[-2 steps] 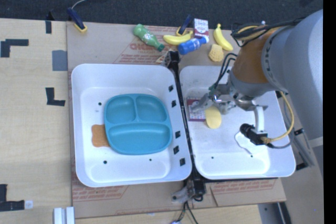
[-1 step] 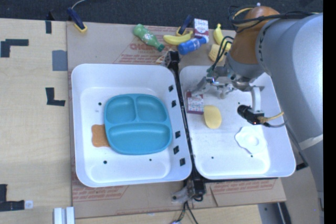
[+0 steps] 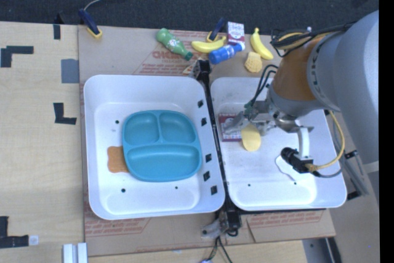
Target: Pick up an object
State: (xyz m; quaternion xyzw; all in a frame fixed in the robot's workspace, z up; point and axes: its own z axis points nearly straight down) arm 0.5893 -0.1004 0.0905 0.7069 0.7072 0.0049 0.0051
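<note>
Tool (image 3: 246,126) low in right bin (image 3: 320,194); yellow object (image 3: 251,141) just below it; grip state unclear.

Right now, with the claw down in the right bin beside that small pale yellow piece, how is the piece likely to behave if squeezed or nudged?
The pale yellow piece looks small and rounded, so it probably weighs little and may roll or skid across the smooth white right bin when nudged. Its curved sides could slip out from the claw unless gripped centrally. It resembles toy food, so likely not fragile.
</note>
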